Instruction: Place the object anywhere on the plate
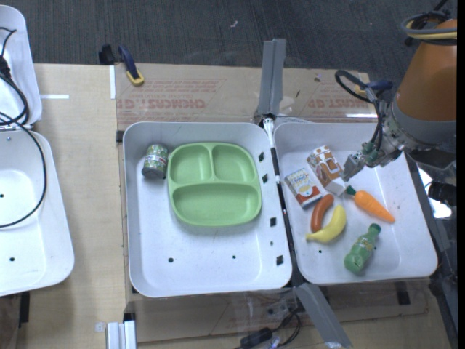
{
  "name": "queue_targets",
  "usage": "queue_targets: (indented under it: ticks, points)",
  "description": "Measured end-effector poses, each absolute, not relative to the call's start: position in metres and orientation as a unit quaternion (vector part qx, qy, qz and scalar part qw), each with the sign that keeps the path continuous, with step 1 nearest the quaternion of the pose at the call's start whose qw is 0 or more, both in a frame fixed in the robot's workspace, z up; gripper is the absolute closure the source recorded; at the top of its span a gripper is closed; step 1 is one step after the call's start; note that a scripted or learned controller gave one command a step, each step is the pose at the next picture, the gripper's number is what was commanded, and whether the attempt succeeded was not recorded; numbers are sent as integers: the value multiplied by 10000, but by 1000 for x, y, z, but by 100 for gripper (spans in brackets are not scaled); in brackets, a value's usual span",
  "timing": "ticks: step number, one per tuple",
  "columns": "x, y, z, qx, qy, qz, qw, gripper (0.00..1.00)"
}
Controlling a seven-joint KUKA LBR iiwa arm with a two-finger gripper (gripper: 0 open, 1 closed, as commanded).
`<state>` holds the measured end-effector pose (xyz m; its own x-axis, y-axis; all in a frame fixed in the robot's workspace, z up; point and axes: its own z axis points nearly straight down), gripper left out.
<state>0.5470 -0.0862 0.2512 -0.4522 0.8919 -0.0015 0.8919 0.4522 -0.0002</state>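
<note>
Plate (213, 184), green and split into three compartments, is lying in the left bin (145, 260) with nothing on it yet; a small can (154, 161) is standing just off its rim at about ten o'clock. Candidate objects are all sitting in the right bin (407, 267): two small cartons, one (304, 185) at nine o'clock of that bin and another (326, 167) just beside it toward twelve, a sausage (320, 213) touching a banana (330, 226) near the centre, a carrot (371, 203) at three o'clock and a green bottle (361, 249) at five.

Gripper (354, 166) is hanging low between the upper carton and the carrot, apparently choosing. Whether it is spread or closed is not something I can tell, and nothing is visibly in its grasp.

Judging by its position, the pick is not yet made. Doing it well probably means settling on one item clear of its neighbours, the carrot being well separated, then lifting high enough to be clearing the divider between the bins before lowering onto any compartment.
</note>
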Motion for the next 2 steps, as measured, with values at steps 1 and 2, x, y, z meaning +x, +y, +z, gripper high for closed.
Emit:
queue_targets:
  ticks: [1,2]
  points:
    - [512,-127,227,4320,9019,-5,-5,100]
    - [562,-153,263,4572,8894,-3,10,100]
